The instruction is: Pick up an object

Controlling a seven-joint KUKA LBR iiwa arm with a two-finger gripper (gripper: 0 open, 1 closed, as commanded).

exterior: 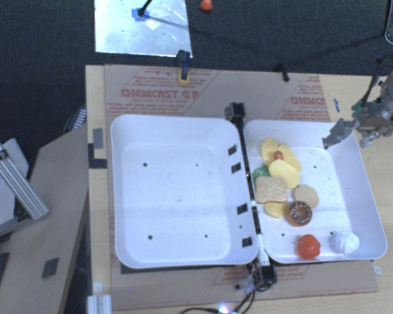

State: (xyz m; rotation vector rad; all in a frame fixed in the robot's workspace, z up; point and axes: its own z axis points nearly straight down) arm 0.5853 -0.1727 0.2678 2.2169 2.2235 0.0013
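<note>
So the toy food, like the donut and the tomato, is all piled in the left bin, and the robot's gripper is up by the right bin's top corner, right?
Not quite. The camera view shows the donut, the tomato and the other toy food in the right bin, not the left bin. The gripper is indeed by the right bin's top corner.

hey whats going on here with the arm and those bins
A grey robot arm reaches in from the right, its gripper above the back right edge of the right white bin, with nothing between its jaws. Toy foods lie there untouched: yellow pieces, a tan bread slice, a chocolate doughnut, a red tomato.
</note>
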